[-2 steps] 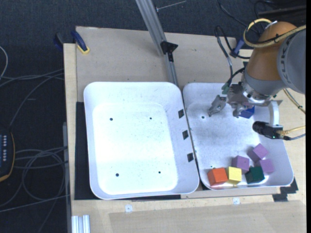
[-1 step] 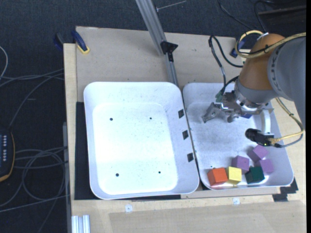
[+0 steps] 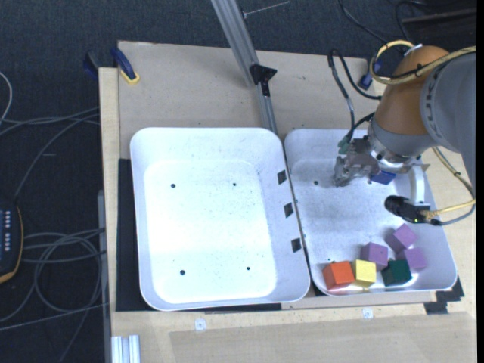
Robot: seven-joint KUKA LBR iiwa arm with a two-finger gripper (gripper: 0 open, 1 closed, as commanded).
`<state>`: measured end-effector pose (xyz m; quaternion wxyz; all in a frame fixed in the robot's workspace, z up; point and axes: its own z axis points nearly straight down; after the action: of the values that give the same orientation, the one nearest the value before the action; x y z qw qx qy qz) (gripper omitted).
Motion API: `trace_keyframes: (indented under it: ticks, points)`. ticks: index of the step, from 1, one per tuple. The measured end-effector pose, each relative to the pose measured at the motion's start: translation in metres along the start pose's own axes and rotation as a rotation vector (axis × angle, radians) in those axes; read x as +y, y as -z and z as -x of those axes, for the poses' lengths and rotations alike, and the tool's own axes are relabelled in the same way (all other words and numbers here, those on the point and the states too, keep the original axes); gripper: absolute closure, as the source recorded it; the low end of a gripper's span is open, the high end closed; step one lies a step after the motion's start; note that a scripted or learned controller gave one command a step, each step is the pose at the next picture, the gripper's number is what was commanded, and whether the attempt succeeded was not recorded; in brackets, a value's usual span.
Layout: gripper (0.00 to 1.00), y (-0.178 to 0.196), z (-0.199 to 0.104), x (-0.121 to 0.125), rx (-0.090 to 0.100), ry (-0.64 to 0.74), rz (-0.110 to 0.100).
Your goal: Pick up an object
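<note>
Blocks cluster at the right bin's (image 3: 302,203) near edge, end effector (image 3: 349,174) well apart from them.

From my seat I see the orange block (image 3: 339,274), yellow block (image 3: 365,271), green block (image 3: 395,272) and purple blocks (image 3: 404,237) packed tight. I cannot tell the end effector's state. A descent there risks nudging neighbours or jamming against the bin wall.

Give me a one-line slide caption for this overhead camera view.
KUKA arm's gripper hangs over the upper part of the right bin, apart from the colored blocks clustered in its near corner.
</note>
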<state>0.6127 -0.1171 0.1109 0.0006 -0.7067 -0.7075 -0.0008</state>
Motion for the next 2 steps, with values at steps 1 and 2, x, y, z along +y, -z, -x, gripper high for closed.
trace_keyframes:
  ticks: [1,2]
  points:
    - [1.0,0.065,0.001,0.005,-0.003,0.0,0.009]
    - [1.0,0.109,-0.002,0.008,-0.003,0.001,0.007]
